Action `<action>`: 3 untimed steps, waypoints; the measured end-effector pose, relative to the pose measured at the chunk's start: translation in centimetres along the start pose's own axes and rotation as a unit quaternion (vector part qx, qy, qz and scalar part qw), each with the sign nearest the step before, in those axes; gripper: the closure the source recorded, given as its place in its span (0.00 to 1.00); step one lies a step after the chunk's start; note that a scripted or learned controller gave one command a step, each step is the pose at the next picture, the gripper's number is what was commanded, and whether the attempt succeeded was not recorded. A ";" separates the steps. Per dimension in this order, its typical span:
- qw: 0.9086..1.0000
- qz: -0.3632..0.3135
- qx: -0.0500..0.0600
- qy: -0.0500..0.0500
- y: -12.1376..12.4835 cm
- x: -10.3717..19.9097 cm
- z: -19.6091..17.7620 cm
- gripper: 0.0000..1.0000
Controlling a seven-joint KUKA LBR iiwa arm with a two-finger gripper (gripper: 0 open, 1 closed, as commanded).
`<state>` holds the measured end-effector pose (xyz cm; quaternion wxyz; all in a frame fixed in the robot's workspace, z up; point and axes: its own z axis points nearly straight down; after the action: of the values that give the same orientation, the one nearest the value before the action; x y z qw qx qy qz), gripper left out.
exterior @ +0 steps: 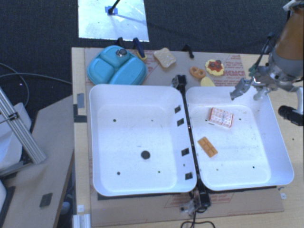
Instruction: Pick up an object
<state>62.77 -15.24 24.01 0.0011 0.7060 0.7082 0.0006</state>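
Two shallow white bins sat side by side on the bench, and going from the near edge back, the left bin (pixel 102 127) held just a small dark round piece (pixel 145 154) toward its front, well apart from anything else. In the right bin (pixel 280 170) an orange waffle-like block (pixel 207 147) lay flat near the dividing rims, and a little farther back a white card-like packet with red print (pixel 221 117) lay flat too; both rested free on the bin floor with bare room around them, which I judged made either a fair target for a pick from above. The gripper (pixel 249 88) hung over the far right rim of that bin, beside and above the packet and touching nothing; its fingers looked spread and bare. Nothing stood between it and the packet. Beyond the bins, on the cardboard, lay a blue divided plate (pixel 116 66), a toast slice (pixel 165 57), a pretzel (pixel 197 71), a small tart (pixel 214 66) and a pale yellow piece (pixel 207 82), all outside the bins.
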 end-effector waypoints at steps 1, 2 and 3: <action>1.000 0.004 0.000 0.001 0.0 -5.7 15.3 0.00; 1.000 0.000 -0.007 -0.001 -5.5 1.1 15.0 0.00; 1.000 -0.001 -0.005 -0.001 -3.1 3.7 15.1 0.00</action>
<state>59.75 -11.52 8.94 0.0058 0.7052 0.7090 0.0032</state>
